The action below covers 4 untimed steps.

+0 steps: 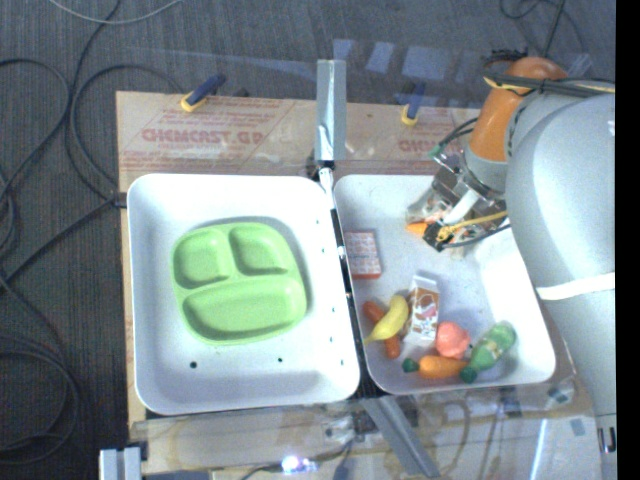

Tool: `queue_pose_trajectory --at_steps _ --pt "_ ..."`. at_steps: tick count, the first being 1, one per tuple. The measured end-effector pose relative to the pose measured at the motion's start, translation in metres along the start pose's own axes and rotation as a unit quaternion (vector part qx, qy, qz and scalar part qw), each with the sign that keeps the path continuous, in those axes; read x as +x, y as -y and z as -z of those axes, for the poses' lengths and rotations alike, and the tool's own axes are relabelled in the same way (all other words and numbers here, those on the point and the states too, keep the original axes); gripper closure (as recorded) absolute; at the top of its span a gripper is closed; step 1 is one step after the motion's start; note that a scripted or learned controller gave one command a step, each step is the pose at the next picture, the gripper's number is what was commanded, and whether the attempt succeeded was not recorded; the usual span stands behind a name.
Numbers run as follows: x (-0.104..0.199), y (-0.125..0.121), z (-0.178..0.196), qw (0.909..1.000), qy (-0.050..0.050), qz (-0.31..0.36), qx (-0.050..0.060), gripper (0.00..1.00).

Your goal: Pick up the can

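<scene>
Step in hand: the approach is judged to be under way; no grasp is seen.
Gripper (446, 220): placed low over the upper right of the right bin (520, 298), close to its far wall.
Jaws: whether spread or pressed together cannot be told; dark and orange parts are bunched at the tip.
Can (362, 253): taken, with reserve, to be the red-and-white labelled item lying at the upper left of the right bin, just beside the wall shared with the left bin (150, 298).
Appearance: a small oblong outline is presented, pale with a red printed face, seemingly lying on its side; the ends are too small to be made out.
Separation: can and gripper are apart, with bare bin floor between them.
Neighbours: a banana (392, 318) and a carton (425, 308) lie lower in the frame, clear of the can.
Next move: a shift toward frame left is called for, with the jaws set across the can's narrow width before descent.
</scene>
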<state>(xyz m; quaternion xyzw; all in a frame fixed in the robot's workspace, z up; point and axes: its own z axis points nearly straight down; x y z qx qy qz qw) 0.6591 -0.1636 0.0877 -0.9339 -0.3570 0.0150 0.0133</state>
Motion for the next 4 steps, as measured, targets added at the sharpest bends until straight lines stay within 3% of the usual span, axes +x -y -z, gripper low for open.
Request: queue_pose_trajectory --at_steps 1,2,3,4 --pt "-0.047 0.022 0.009 0.9943 -0.008 -0.106 -0.012 0.00" --pt "-0.037 -0.031 0.000 0.9816 -0.008 -0.191 -0.006 0.00" --pt "-0.032 -0.031 0.008 0.9827 -0.009 -0.185 -0.011 1.00" --pt "-0.050 -0.034 0.190 0.9742 -0.009 -0.225 -0.014 1.00"
